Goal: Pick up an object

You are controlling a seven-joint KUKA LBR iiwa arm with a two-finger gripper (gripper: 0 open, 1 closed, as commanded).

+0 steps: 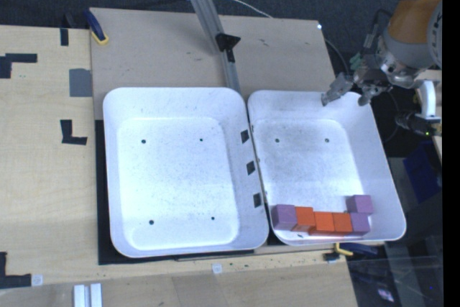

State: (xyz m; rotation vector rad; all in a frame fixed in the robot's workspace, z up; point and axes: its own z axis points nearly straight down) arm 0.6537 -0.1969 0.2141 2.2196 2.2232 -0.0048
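Several small blocks lie in a row along the near edge of the right bin (374, 147): a purple block (284, 215), orange blocks (325, 221) and two more purple blocks (359, 212) stacked at the right end. My gripper (349, 93) hovers over the far right corner of that bin, well away from the blocks. Its two fingers stand apart, open, with nothing between them.
The left bin (115, 154) sits beside the right one, joined by black clips (250, 167). A slanted metal rail (205, 7) crosses the board behind the bins. A blue and yellow tool (96, 28) lies at the board's far left corner.
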